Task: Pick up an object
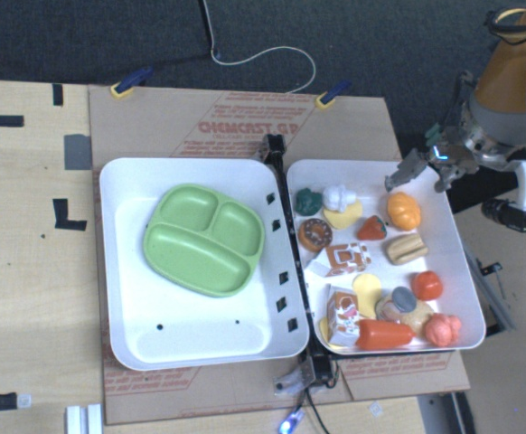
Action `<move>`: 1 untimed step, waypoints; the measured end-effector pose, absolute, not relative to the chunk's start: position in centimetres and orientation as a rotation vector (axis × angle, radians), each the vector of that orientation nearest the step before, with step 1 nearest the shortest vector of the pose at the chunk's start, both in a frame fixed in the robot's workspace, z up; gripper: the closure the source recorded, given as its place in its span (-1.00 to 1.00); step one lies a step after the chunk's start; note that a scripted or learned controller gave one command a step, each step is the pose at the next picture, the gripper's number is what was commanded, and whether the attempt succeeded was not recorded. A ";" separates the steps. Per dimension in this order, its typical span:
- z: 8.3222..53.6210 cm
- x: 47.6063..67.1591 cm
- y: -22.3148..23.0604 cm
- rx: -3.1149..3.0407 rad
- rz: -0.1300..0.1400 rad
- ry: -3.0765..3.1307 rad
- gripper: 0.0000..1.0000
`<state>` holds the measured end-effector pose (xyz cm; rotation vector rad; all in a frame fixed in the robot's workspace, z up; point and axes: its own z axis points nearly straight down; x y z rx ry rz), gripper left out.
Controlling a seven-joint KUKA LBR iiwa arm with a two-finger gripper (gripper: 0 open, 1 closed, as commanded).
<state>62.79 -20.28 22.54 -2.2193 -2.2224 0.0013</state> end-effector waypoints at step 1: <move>18.2 57.6 -8.6 -2.207 0.005 -2.223 -1.00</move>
